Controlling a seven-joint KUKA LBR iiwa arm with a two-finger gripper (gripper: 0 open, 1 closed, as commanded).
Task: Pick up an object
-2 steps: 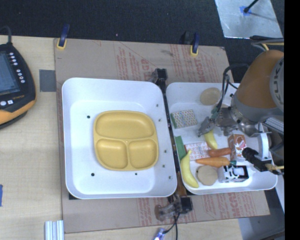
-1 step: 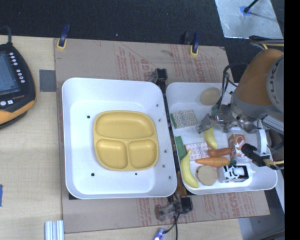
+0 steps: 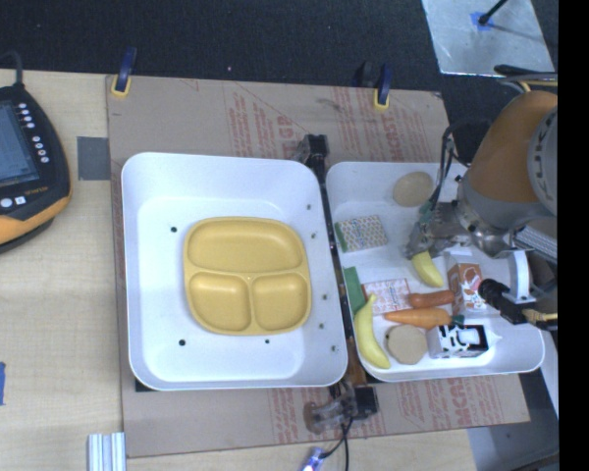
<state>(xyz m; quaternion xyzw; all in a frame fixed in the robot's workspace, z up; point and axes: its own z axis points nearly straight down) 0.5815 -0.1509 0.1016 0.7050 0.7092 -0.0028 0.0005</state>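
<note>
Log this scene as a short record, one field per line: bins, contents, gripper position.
left bin: holds a yellow divided tray
right bin: holds a long banana, a small banana, a carrot, two tan discs, a patterned packet
gripper: low in the right bin, just above the small banana
grasp: nothing visibly held
bench edge: teach pendant at left

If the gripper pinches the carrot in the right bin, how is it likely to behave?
The carrot looks like a smooth, tapered toy, so it is probably stiff and light. Its round, glossy body may slip or roll between fingers. It lies crowded against a banana and a round cookie, so neighbours could shift.
</note>
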